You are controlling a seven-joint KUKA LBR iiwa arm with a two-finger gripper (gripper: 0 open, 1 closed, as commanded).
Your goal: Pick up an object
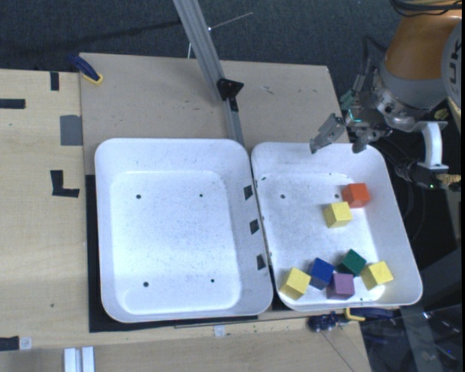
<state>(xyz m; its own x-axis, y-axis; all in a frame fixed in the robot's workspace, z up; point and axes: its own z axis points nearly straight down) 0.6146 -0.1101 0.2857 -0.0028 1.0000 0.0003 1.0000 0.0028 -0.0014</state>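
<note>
Several small blocks lie in the right bin (294,208). An orange block (356,194) and a yellow block (337,214) sit near its right wall. At the near end are a yellow block (296,282), a blue block (322,272), a purple block (342,284), a green block (354,261) and another yellow block (378,273). My gripper (340,136) hangs above the far right rim of this bin, fingers spread open with nothing between them.
The left bin (170,231) stands beside the right one, sharing a divider edge. A slanted metal pole (209,49) rises behind the bins. A blue and yellow tool (85,68) lies at the bench's far left.
</note>
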